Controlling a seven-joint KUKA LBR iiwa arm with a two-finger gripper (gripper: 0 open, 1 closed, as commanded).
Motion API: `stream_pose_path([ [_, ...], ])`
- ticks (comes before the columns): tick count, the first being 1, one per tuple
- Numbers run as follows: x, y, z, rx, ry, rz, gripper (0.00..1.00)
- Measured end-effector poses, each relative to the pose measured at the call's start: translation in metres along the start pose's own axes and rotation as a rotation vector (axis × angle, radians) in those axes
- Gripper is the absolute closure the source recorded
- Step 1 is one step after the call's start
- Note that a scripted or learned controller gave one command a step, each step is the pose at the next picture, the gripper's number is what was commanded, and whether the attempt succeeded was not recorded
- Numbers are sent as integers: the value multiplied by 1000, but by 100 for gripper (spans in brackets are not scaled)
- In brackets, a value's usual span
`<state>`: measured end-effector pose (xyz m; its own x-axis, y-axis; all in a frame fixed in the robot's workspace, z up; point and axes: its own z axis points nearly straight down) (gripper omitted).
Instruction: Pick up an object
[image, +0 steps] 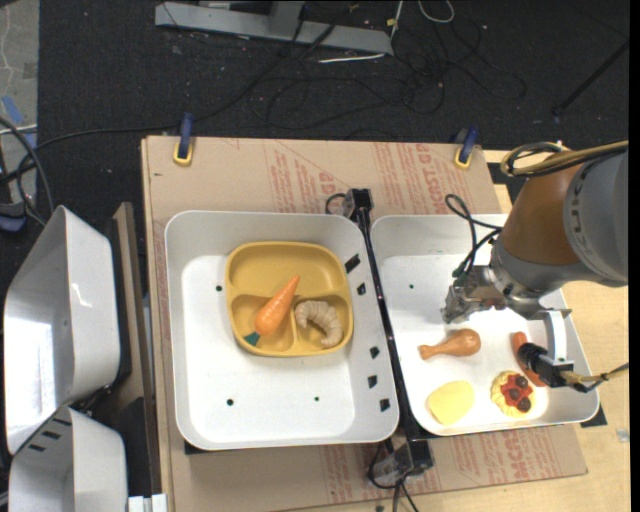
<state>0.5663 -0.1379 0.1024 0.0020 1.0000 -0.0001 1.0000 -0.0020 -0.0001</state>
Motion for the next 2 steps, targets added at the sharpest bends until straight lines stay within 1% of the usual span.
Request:
stream_pose_path([
  [1,8,8,-53,-6,-1,-6,100],
  [2,3,12,-115,-7,-2,-6,100],
])
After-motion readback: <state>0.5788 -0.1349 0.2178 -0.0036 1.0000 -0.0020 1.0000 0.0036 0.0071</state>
